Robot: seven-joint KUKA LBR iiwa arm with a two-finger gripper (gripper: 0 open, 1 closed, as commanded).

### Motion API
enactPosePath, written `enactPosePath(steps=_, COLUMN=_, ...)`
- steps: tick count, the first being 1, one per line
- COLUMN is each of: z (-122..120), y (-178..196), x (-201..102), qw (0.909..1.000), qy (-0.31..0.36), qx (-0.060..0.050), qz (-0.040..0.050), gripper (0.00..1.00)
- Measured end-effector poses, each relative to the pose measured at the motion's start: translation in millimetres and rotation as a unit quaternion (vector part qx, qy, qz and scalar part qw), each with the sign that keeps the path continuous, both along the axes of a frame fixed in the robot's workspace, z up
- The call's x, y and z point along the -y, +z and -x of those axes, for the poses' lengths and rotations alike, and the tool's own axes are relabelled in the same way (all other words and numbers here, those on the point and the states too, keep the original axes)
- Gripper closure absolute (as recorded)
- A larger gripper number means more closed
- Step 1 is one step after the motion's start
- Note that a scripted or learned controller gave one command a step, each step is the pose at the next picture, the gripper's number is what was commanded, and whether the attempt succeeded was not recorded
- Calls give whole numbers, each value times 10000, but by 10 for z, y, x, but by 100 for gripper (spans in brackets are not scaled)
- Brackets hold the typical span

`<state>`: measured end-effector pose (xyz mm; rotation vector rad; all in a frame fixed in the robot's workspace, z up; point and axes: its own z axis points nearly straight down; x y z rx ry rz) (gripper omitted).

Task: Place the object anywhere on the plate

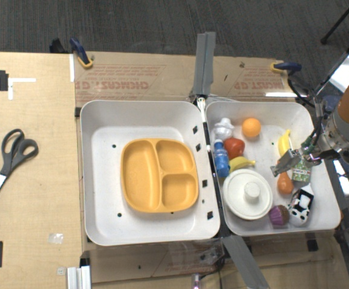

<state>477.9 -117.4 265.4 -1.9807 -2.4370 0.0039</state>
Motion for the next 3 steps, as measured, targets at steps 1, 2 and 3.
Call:
enactPosePath(steps=1, z=10, y=-816, x=231, qw=9860, qy=-1668, qx=-10, qz=0, gripper=0)
enactPosePath(steps=2, z=-3, y=-419, x=324, qw=9984, qy=557, qx=12, qz=1, gripper=0)
enactPosePath(steps=3, z=6, y=-791, x=340, qw=9989, qy=-478, qx=-4, qz=-8, gripper=0)
